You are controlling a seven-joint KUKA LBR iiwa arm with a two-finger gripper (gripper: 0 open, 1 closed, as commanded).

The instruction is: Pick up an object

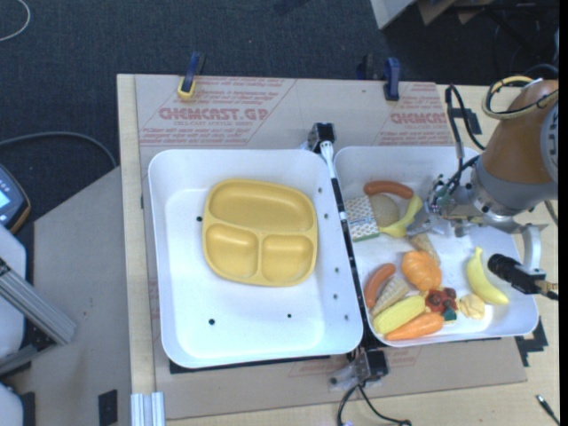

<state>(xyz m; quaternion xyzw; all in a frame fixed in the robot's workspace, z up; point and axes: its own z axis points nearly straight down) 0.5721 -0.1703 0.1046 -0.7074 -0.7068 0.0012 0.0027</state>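
Although the arm (519, 149) is reached in low over the right bin (355, 162), nothing is seen lifted, so the pick is judged not yet done. The gripper (441, 209) is placed at the bin's upper middle, among cables and metal parts; whether it is apart or closed cannot be told, and no item is seen clamped in it. All candidates lie in the right bin: a sausage (389, 187) near the back, a yellow curved piece (405, 220) just beside the gripper, a patterned block (359, 217) by the divider, an orange (421, 269), a corn cob (399, 312), a carrot (414, 327) at the front, and a banana (484, 278) to the right. The items at the front are touching one another. In the left bin (169, 238), 1 yellow tray (260, 232) with 3 compartments is lying flat. What is left, by this reading: a grasp to be closed on 1 item, most likely the yellow curved piece nearest the gripper, and a lift clear of the bin. Crowding is judged a risk to a clean grip.
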